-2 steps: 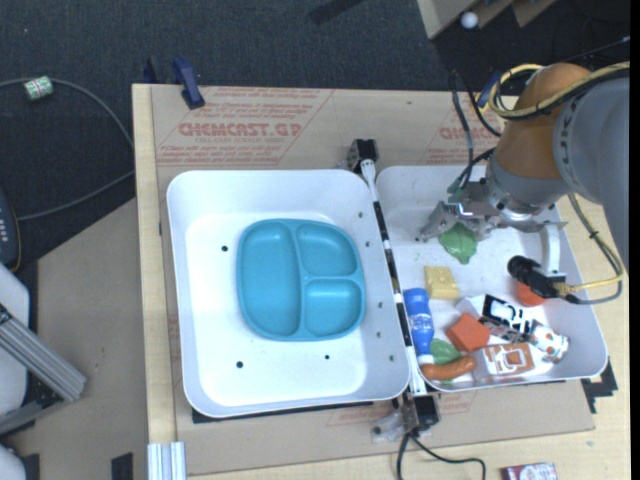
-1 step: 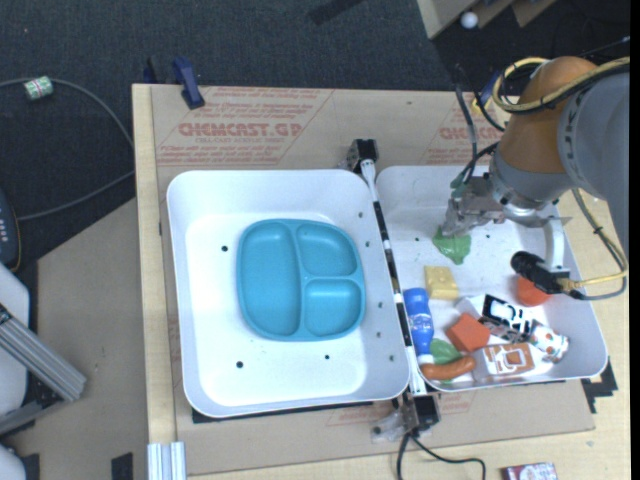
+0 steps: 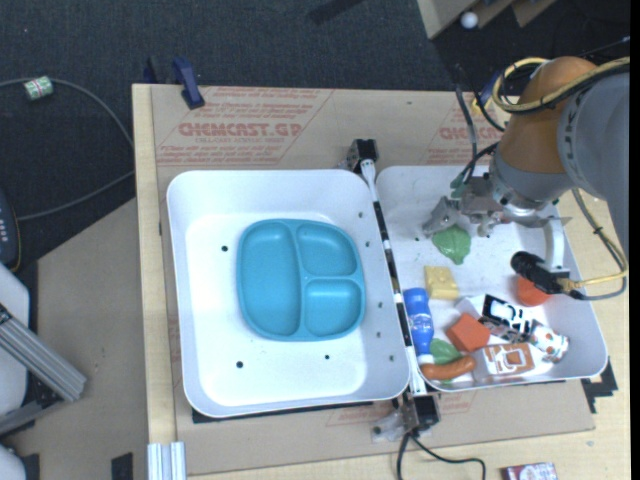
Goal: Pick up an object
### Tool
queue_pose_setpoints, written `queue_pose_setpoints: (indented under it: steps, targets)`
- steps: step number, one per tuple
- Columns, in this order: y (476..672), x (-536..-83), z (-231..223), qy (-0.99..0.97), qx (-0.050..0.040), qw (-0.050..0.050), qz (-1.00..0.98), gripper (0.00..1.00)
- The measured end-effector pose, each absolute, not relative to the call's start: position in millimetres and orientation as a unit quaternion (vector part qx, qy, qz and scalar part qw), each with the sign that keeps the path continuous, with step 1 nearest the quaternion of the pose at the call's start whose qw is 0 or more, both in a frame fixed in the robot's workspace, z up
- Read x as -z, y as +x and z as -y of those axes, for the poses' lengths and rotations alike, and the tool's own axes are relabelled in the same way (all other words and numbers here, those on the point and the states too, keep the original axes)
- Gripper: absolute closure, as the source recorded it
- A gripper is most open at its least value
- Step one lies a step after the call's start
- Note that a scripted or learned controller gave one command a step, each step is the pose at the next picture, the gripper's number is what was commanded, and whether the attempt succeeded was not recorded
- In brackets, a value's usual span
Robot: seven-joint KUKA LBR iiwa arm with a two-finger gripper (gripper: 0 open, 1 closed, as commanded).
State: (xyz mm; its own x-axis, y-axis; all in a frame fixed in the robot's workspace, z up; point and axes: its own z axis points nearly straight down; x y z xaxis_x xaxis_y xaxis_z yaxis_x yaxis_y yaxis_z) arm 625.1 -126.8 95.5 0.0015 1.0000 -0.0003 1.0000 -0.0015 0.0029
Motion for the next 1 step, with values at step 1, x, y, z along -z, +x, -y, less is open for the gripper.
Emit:
queue_pose_setpoints:
  steps: [1]
  targets:
    - [635.8,-84.7,132.2,0.707,-0.0006,0.001,-0.707,0.00]
